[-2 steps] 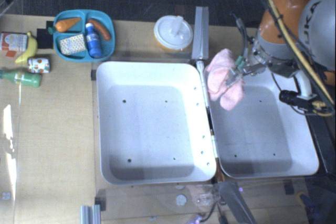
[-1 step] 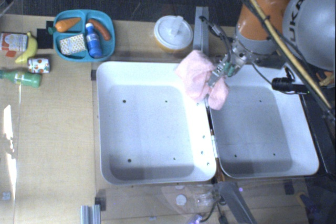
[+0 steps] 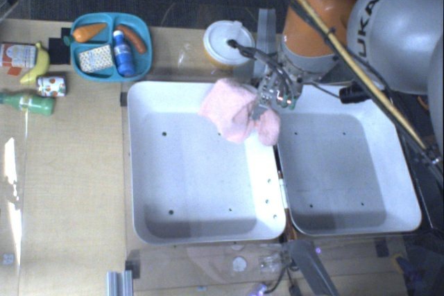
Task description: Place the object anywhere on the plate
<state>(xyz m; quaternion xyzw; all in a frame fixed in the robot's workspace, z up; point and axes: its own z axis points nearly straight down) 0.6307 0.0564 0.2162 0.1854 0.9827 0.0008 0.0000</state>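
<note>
Camera view: the end effector (image 3: 272, 102) hangs over the far end of the seam between the two white bins, and a pink cloth (image 3: 239, 118) droops from it. The cloth's upper right edge is bunched up against the fingers and looks pinched between them, so the end effector reads as clenched on the cloth, though the grip point itself is small and partly hidden by the wrist hardware.

From that pinch the cloth spreads to the left and toward the viewer. Most of its bulk lies over the far right corner of the left bin (image 3: 194, 225), and a lower lobe sags across the shared rims beside the right bin (image 3: 388, 218). Its long axis runs roughly from upper left to lower right.

The nearest plate-like thing is the blue divided plate (image 3: 142, 31) on the desk (image 3: 62, 184), beyond the left bin's far left corner and holding toy foods. It lies well apart from the end effector, to the left and farther back, so the coming move looks like a carry leftward and away from the viewer.
</note>
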